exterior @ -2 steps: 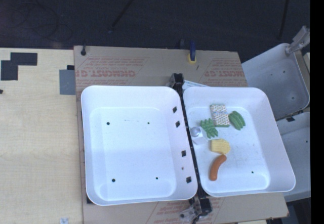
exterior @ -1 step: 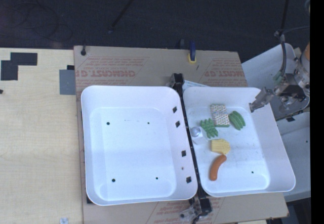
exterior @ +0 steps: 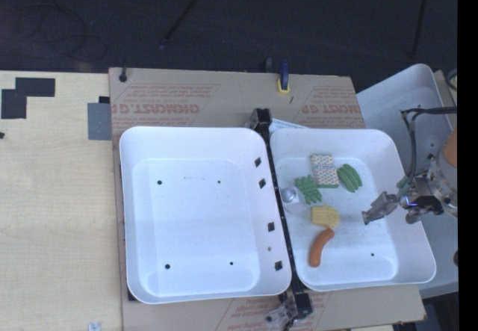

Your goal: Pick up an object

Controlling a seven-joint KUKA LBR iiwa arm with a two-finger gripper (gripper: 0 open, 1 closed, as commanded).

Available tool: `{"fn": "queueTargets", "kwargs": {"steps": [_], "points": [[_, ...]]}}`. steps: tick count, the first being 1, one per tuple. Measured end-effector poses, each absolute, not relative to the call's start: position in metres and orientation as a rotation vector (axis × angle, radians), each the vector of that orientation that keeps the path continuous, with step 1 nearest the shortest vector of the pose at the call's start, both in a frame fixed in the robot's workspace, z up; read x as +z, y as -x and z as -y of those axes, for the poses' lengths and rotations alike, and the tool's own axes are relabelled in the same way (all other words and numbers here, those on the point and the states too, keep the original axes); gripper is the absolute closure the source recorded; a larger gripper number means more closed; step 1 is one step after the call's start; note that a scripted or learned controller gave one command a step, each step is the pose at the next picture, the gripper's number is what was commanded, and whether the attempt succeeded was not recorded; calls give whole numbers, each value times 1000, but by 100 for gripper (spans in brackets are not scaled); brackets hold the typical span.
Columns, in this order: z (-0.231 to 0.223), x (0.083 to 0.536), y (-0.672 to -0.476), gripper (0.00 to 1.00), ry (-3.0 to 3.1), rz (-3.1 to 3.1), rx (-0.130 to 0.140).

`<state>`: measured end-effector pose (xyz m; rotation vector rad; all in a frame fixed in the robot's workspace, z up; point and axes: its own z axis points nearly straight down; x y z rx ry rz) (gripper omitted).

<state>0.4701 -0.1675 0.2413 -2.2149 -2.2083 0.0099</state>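
Gripper (exterior: 381, 208), fingers apparently parted and empty, just right of yellow block (exterior: 325, 215); orange sausage (exterior: 321, 247) lies below-left, axis slanted.

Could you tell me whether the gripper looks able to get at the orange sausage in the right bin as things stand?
Probably yes: the gripper sits over the right bin, and the orange sausage lies apart from the other items with bare floor between.

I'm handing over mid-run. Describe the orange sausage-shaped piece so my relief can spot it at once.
Start at the right-hand bin, the one the claw reaches into. Go to its cluster of small items; the sausage lies nearest the camera, just below the yellow block. It alone is orange, long and slightly curved.
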Motion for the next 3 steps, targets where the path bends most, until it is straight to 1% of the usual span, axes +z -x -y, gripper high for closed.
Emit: {"fn": "queueTargets", "kwargs": {"steps": [1, 2, 3], "points": [[199, 381, -596, 0, 2227, 2235, -6], [92, 179, -539, 0, 2202, 2214, 13], [28, 187, -480, 0, 2213, 2218, 6]]}}
